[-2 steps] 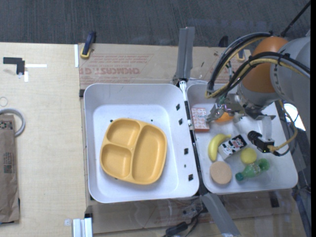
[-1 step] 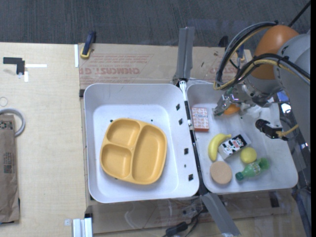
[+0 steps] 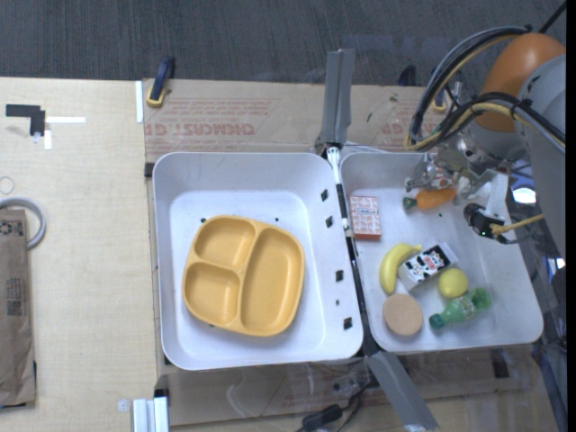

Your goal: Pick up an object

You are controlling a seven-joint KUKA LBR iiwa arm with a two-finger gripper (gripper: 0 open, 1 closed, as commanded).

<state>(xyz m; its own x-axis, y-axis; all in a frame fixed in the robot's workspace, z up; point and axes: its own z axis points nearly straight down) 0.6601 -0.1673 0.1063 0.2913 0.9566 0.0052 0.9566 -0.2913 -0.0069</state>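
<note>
Carrot (image 3: 434,199): you will find it at twelve o'clock in the right bin (image 3: 522,331), directly under the gripper (image 3: 438,176); jaw state cannot be told. Banana (image 3: 392,266), lemon (image 3: 453,283) and green bottle (image 3: 461,309) lie toward six o'clock. The yellow plate (image 3: 243,275) sits in the left bin (image 3: 171,241).

A dark grey carpeted floor (image 3: 225,16) runs along the top. Below it lies a pale wooden bench (image 3: 72,241), with a sheet of brown cardboard (image 3: 243,120) against its far edge. A brown paper bag (image 3: 13,304) lies at the bench's left edge. A grey metal post (image 3: 337,97) stands at the cardboard's far edge. Light is even and soft.
</note>
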